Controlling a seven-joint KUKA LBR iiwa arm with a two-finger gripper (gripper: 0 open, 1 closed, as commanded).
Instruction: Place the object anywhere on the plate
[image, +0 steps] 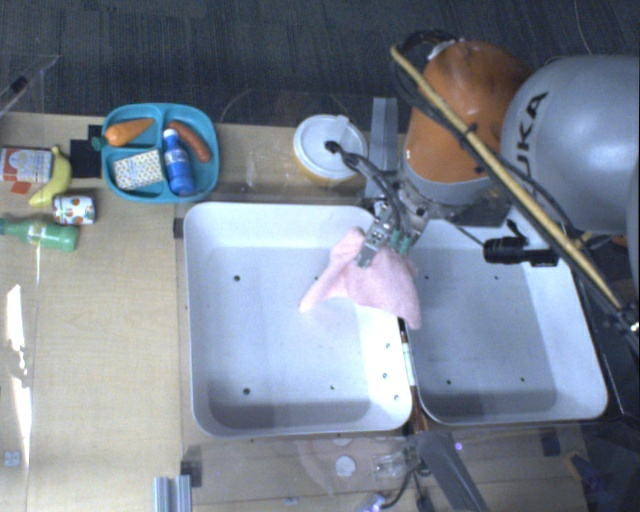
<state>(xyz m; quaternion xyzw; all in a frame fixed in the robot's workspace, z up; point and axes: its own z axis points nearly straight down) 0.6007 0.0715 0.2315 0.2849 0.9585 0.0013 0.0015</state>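
Note:
A pink cloth (366, 284) hangs from my gripper (383, 238), which is shut on its top corner. The cloth droops over the wall between the two bins, its lower edge spread over the right side of the left bin (262, 330). The plate (150, 107) is a blue divided dish on the bench at the far left, beyond the left bin's back corner. It carries a toy carrot (130, 131), a blue bottle (178, 162), an orange sausage shape (196, 143) and a patterned square (137, 170). My gripper is well to the right of the plate.
The right bin (510, 345) lies under my arm. A yellow tub with a white lid (325, 146) stands behind the bins. Left of the plate are a banana (53, 176), a small can (73, 209), a green bottle (40, 234) and a carton (24, 165).

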